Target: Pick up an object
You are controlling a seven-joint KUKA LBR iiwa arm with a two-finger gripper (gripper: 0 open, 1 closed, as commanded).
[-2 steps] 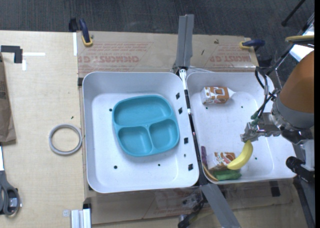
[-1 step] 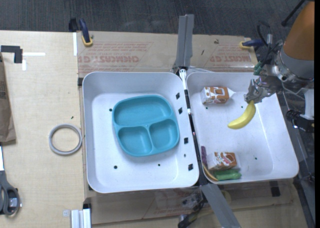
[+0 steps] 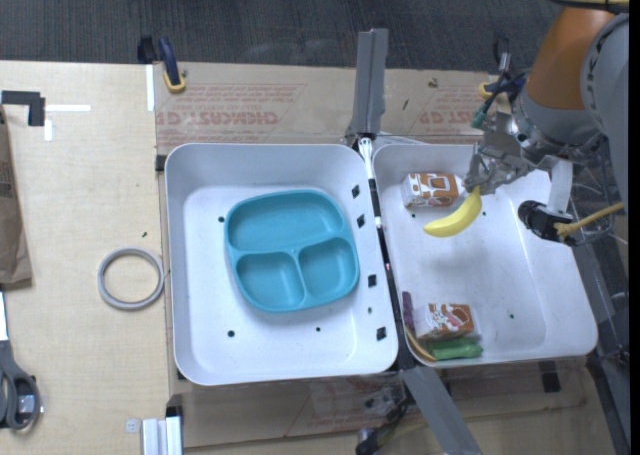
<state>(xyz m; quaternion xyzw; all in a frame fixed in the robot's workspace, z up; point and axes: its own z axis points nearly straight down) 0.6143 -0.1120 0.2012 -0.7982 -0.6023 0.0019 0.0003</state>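
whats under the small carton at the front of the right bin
A green object pokes out from beneath the small carton, along its front edge, in the right bin's front-left corner. How far it runs under the carton is covered, so I cannot tell what it is.

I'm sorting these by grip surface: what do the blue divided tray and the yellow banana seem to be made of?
The blue three-compartment tray looks like moulded plastic: even colour, rounded walls, a soft matte sheen. The yellow banana, at the tip of the gripper, has a smooth uniform skin with no spots; real fruit or a plastic replica cannot be told.
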